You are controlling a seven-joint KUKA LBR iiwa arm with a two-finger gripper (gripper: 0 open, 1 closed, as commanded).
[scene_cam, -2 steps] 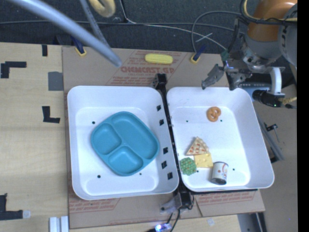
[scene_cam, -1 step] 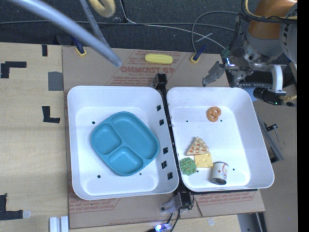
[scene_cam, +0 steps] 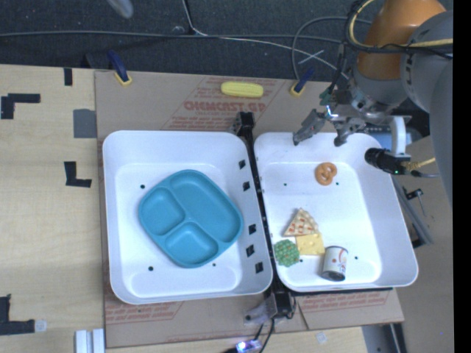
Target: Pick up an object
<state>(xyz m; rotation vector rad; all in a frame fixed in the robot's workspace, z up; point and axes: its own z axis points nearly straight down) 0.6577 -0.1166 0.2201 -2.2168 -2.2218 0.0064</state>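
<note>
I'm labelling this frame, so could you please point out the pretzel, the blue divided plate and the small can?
pretzel [scene_cam: 325, 173]: camera view, centre of its twisted loops.
blue divided plate [scene_cam: 190, 218]: camera view, the ridge between its compartments.
small can [scene_cam: 335, 262]: camera view, its side wall.

A light wood bench [scene_cam: 44, 212] is seen from above, marked w/ black tape pieces [scene_cam: 73, 175] on its left side. A brown cardboard sheet [scene_cam: 199, 109] w/ red print is laid over it, held by blue-and-yellow clamps [scene_cam: 120, 70] at the far edge. Dark carpet-like floor [scene_cam: 243, 6] is seen beyond, crossed by thin cables [scene_cam: 221, 37]. Lighting is even.
</note>
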